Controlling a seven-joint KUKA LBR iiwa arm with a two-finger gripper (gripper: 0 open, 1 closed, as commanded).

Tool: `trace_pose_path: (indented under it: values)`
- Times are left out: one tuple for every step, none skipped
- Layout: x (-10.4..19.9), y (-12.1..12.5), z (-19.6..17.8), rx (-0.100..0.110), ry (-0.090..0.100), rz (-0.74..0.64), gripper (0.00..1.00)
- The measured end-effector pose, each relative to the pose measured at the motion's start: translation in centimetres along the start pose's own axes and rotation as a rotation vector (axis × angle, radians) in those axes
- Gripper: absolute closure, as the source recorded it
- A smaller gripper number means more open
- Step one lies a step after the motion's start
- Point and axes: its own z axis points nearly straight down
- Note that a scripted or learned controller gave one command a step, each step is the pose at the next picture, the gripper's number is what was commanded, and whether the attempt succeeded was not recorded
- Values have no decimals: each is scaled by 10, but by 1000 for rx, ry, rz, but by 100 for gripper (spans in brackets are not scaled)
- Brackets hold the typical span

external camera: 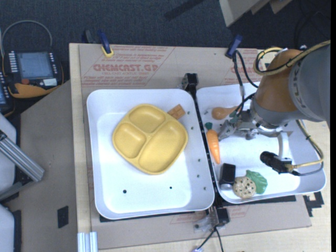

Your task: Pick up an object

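Your gripper (pixel 239 128) hangs low in the right bin (pixel 310 180), just right of the carrot (pixel 213 146); its opening cannot be told. Below the carrot lie a black block (pixel 227 173), a cookie (pixel 243 187) and a green piece (pixel 258 180). Risk: the carrot hugs the bin's left wall, so a closing grasp may strike the wall or roll the carrot aside.

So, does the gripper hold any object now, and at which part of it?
It cannot be told: the gripper hangs low over the right bin, near the carrot.
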Motion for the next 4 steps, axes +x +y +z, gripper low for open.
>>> trace_pose_path:
  values:
    - [0, 1, -11, -5, -1, 0, 100]
    - [-1, 5, -54, 2, 5, -3, 100]
    - [-9, 15, -106, -1, 4, -4, 100]
    - [-9, 23, -168, -1, 4, -4, 100]
